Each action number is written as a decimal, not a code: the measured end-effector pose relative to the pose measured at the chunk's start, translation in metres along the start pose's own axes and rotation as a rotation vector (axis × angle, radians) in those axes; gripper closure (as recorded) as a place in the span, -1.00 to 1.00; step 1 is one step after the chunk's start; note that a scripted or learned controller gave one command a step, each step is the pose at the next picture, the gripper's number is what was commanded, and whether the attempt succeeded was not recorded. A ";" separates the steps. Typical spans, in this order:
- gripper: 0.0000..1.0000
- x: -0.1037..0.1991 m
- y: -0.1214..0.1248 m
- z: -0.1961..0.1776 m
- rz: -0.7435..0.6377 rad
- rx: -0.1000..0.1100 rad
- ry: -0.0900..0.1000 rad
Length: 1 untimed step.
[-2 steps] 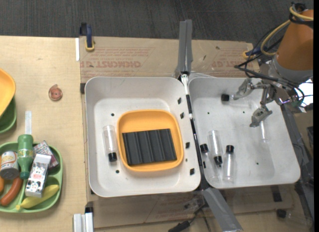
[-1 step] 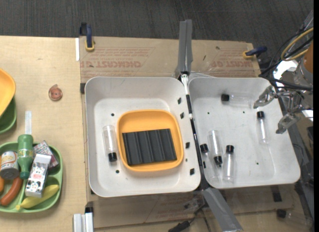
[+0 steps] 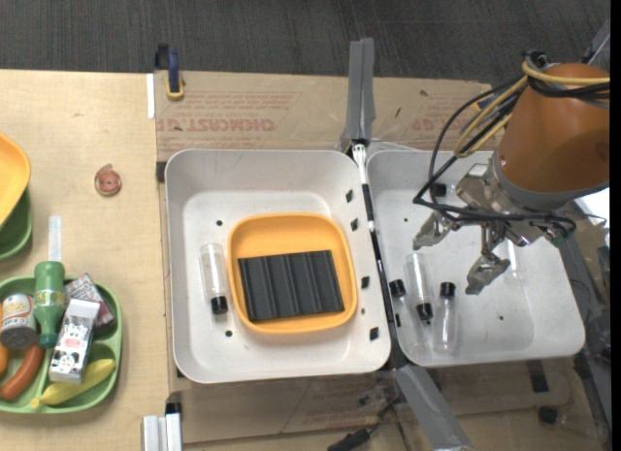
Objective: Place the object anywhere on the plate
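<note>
Open hand (image 3: 456, 257) above vials (image 3: 445, 311)

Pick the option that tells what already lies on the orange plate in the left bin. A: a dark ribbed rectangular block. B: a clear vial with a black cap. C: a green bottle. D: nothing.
A: a dark ribbed block lies flat in the middle of the orange plate.

Two shallow white bins sit side by side: the left bin (image 3: 184, 245) and the right bin (image 3: 553, 333). One orange plate (image 3: 291, 231) carries one black ribbed block (image 3: 291, 282). Three clear vials with black caps show: one (image 3: 212, 276) in the left bin, two (image 3: 417, 289) (image 3: 445, 315) in the right. One green tray (image 3: 107, 367) stands on the table (image 3: 78, 119).
</note>
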<state>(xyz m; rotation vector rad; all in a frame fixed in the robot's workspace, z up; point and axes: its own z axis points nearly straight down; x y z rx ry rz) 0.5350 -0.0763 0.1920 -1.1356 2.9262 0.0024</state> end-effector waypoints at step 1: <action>-1.00 -0.001 -0.056 -0.012 -0.294 0.001 -0.002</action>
